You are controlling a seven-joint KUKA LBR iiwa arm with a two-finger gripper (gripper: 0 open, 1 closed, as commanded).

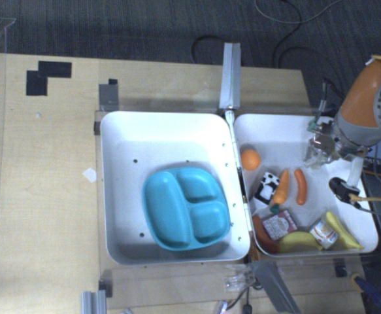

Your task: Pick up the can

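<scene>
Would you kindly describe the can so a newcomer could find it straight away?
Look in the right-hand bin, at the corner nearest the camera on its right. The can lies there on its side between two bananas. It is the short cylinder with a pale label, unlike the long yellow fruit around it.

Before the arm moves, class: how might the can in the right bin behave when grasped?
The can lies on its side, so it would probably roll if nudged. It looks small and rigid, likely light. A banana touches it and may shift with it.
</scene>
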